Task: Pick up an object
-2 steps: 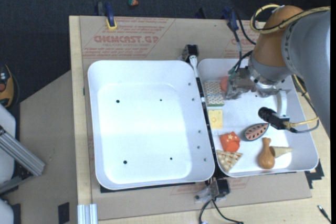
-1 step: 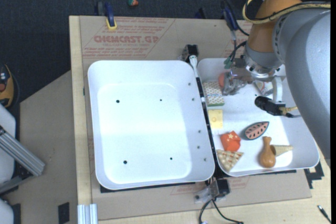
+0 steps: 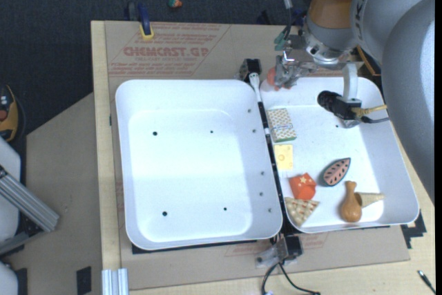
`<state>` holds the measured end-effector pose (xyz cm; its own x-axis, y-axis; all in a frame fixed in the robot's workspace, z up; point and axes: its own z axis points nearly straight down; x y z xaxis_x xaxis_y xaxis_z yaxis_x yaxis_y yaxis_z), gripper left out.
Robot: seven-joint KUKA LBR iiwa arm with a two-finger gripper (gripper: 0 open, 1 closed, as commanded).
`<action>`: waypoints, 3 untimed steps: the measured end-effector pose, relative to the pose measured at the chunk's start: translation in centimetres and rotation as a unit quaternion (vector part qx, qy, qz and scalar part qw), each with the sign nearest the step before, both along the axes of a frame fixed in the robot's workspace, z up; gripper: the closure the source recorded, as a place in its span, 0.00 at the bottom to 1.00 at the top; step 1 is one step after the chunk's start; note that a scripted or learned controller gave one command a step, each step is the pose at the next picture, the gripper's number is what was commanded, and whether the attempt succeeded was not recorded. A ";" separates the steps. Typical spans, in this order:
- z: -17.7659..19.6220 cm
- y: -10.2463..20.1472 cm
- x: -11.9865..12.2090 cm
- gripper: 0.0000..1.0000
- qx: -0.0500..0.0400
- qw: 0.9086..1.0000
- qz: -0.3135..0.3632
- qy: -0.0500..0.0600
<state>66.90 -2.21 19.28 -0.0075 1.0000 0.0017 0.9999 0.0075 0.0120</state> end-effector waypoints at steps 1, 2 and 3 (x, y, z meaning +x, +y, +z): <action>-0.8 7.0 -0.3 1.00 0.000 1.000 0.000 0.005; -2.0 12.5 -0.3 1.00 0.000 1.000 -0.001 0.006; 11.8 19.1 -0.1 1.00 0.002 1.000 0.000 -0.002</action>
